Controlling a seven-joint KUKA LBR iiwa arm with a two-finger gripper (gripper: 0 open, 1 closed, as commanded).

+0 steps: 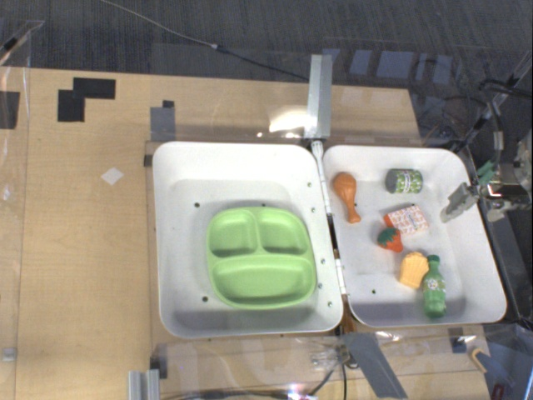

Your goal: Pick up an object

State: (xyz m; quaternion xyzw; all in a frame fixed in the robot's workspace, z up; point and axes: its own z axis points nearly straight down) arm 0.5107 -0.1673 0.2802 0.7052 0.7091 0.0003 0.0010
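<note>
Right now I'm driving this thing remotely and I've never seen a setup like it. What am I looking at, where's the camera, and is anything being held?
One fixed camera looks down at a slant on a wooden bench with two shallow white bins side by side. The left bin holds a green divided plate. The right bin holds small toy items: a chicken drumstick, a green can, a patterned white and red box, a strawberry-like piece, a yellow piece and a green bottle. The yellow piece and the bottle lie side by side, seemingly touching. The machine is a robot arm reaching in from the right; its two-finger gripper hangs over the right bin's right side, apart from all the items. Nothing sits between its fingers, so nothing is held. I cannot tell how far apart the fingers stand.
</note>
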